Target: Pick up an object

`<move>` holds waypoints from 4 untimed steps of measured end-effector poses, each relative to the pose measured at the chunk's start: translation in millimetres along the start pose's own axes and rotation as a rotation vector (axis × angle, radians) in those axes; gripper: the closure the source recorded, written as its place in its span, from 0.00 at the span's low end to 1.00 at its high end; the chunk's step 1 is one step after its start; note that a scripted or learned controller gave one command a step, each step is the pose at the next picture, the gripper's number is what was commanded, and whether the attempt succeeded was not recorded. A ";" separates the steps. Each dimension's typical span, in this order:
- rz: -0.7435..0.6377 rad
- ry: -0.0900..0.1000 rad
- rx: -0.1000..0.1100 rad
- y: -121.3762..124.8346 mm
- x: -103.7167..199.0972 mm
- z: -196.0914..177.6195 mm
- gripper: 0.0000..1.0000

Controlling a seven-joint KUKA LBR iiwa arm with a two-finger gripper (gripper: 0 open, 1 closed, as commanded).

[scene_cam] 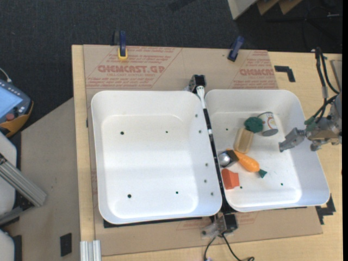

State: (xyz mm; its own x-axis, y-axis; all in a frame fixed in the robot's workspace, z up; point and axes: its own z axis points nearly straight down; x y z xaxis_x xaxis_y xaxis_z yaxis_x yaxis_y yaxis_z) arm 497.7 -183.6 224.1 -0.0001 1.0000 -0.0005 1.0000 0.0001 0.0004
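1. The gripper (289,140) sits over the right edge of the right bin (288,99), reaching in from the right.
2. Its finger spread cannot be judged from this angle; nothing visible sits between them.
3. Objects cluster left of centre in the right bin: green piece (253,124), tan block (243,140), carrot (249,163), red block (231,179).
4. The left bin (103,105) lies alongside.
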 end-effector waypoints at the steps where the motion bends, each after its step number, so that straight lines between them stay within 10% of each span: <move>1: -0.005 0.007 0.011 -20.8 71.9 88.0 0.00; 2: 0.000 -0.004 -0.007 38.4 24.9 50.1 0.00; 3: 0.002 0.005 0.012 -20.3 45.6 124.1 0.00; 4: 0.005 -0.004 -0.002 -19.3 -10.6 115.6 0.00</move>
State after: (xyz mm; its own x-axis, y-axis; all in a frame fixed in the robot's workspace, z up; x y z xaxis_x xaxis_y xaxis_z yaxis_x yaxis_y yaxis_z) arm 478.4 -194.2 108.5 0.0047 1.0000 -0.0048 1.0000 -0.0047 0.0019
